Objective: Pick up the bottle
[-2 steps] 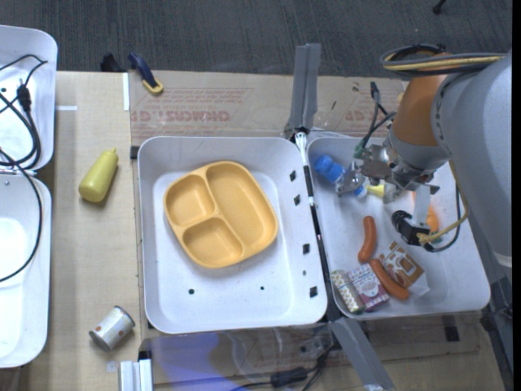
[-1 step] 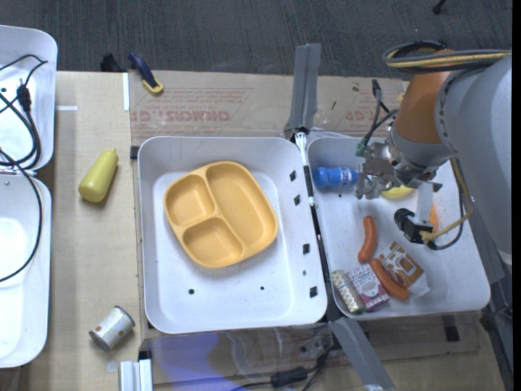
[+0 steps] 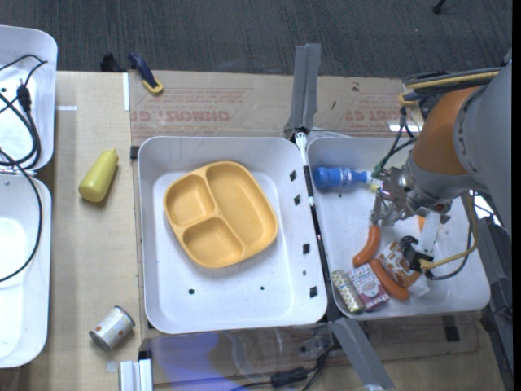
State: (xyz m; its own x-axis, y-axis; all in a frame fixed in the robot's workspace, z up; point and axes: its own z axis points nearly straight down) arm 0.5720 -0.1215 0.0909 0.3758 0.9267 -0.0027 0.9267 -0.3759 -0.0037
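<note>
Blue plastic bottle [image 3: 340,177] lying far-left in right bin [image 3: 456,296], metal gripper [image 3: 392,212] just right, jaw state unclear, glossy orange sausages [image 3: 368,247] near.

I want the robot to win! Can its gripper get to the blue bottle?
Probably yes. The blue bottle lies alone at the right bin's far end, nothing on top, with the gripper close beside it.

My rig's arm [image 3: 480,129]: grey casing, a broad orange band above the wrist, black and yellow cables trailing alongside.

Bottle [image 3: 340,177] in rt bin [image 3: 456,300]
</note>
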